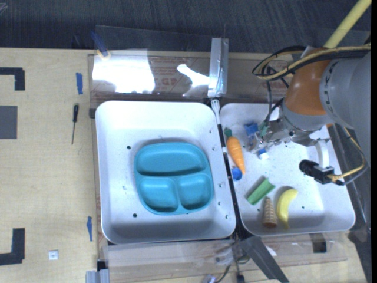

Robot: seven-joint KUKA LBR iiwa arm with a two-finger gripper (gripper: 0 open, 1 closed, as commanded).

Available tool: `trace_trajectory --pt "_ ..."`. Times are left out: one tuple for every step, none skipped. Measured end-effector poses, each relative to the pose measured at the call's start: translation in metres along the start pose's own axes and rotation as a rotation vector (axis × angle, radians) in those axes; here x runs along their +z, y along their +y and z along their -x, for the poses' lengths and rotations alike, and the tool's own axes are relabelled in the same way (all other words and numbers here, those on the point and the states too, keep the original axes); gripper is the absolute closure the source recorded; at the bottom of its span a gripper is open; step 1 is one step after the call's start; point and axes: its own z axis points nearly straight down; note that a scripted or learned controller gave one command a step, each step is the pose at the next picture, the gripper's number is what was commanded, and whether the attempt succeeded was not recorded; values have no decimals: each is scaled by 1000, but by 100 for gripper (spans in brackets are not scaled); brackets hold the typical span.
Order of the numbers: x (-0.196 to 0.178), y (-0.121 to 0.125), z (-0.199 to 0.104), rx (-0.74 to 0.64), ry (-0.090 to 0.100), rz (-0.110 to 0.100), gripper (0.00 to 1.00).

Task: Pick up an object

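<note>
While two white bins [112,122] sit on the wooden bench [41,175], the pincer [266,135] hangs low; its grip unreadable.

The bench [41,158] is seen from one fixed camera set above it, looking down at a slant. Both white bins are taken in whole, the left bin [112,122] near the middle and the right bin [336,214] toward the right side. The arm [344,90] is seen entering from the right.
</note>
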Motion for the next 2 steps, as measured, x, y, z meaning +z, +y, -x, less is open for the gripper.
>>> trace_trajectory --pt "-103 5 -62 64 0 8 100" --pt "-111 -8 -99 291 1 -5 100"
